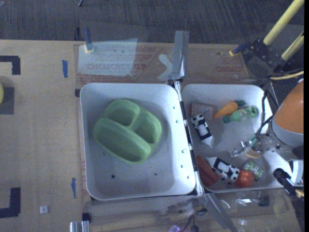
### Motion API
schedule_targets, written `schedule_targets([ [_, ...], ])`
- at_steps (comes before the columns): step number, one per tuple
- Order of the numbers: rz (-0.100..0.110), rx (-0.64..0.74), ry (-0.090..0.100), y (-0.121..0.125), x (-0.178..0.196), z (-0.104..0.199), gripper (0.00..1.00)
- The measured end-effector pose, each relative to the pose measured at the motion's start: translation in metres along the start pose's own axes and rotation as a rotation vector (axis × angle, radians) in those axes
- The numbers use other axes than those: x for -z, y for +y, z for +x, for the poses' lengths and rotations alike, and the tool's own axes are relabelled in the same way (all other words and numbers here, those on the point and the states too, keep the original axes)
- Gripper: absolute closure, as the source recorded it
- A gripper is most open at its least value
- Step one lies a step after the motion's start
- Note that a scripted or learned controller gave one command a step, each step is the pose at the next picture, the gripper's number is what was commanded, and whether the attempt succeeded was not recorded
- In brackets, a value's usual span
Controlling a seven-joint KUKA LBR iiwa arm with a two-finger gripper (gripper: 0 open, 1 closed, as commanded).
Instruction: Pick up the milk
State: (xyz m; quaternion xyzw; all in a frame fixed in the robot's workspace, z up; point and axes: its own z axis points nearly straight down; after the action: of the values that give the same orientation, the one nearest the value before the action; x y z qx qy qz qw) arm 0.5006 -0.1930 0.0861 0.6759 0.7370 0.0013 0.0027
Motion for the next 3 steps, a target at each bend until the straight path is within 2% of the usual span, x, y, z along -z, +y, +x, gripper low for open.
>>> schedule_targets([
  [1,-0.002,-0.002,-0.001,0.0,0.01,-0.001,1.0],
  [2,0.003,-0.046,0.001,-0.019,0.059,0.018,1.0],
  [3,0.008,-0.068,0.004,-0.012,0.053,0.103,1.0],
])
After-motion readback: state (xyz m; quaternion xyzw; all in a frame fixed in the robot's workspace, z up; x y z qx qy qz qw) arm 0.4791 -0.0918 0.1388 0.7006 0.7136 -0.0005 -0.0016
